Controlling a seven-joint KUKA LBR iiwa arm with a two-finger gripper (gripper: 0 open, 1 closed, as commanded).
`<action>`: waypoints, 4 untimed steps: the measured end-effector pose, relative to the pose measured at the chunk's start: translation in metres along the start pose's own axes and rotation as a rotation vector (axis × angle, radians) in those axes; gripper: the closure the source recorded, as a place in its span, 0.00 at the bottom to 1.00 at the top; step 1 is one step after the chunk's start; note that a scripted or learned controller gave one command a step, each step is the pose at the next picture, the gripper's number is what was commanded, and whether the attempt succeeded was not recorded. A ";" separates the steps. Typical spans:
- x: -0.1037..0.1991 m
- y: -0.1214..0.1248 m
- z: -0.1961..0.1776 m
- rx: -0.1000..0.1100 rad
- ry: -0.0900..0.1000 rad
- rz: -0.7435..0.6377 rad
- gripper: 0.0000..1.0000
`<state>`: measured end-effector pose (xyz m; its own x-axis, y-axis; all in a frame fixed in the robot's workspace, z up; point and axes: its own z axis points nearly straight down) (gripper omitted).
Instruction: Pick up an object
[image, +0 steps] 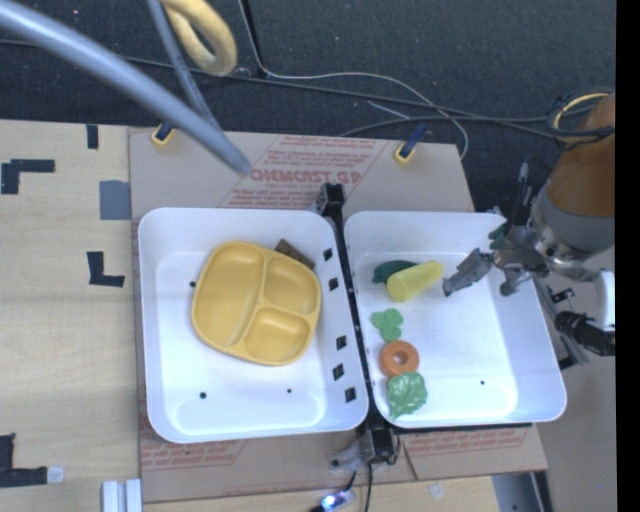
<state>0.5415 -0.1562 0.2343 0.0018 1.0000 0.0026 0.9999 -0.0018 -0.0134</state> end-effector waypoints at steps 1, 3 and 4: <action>0.000 0.002 -0.006 -0.012 -0.002 -0.003 0.00; -0.006 0.005 0.084 -0.007 -0.003 -0.002 0.00; -0.011 0.013 0.133 -0.008 -0.003 -0.003 0.00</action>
<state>0.5525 -0.1669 0.1009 -0.0011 1.0000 -0.0007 1.0000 0.0011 -0.0055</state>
